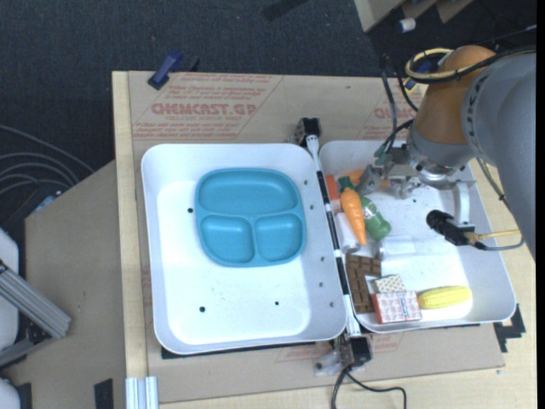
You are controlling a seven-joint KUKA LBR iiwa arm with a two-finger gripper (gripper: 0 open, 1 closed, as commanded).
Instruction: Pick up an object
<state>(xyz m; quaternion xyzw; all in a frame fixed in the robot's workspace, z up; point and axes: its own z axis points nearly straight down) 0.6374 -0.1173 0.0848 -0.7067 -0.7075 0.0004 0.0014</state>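
1. Where the arm (443,113) reaches in from the right, its grey body and orange band hang over the far part of the right bin (487,267), wrist turned down toward that bin's far-left corner.
2. Jaws: below the wrist, masked by its hardware; whether they are open or closed cannot be told.
3. Carrot (352,214): orange, lying lengthwise along the right bin's left wall, just beside the wrist hardware.
4. Green item (375,223): small, touching the carrot's right side; its kind cannot be told.
5. Brown block (362,281): ridged like a chocolate bar, against the left wall, nearer the camera than the carrot.
6. Patterned box (398,300): red and white, at the near edge of the right bin, just beside the brown block.
7. Corn cob (444,296): yellow, lying on its side, just right of the patterned box.
8. Left bin (230,309): white, shallow, side by side with the right bin.
9. Blue plate (250,215): three compartments, flat in the far half of the left bin, well apart from the arm.
10. Surface (213,109): pale board with red lettering, carrying both bins.
11. Blue clip (165,70): at the far-left corner of the surface, well apart from both bins.
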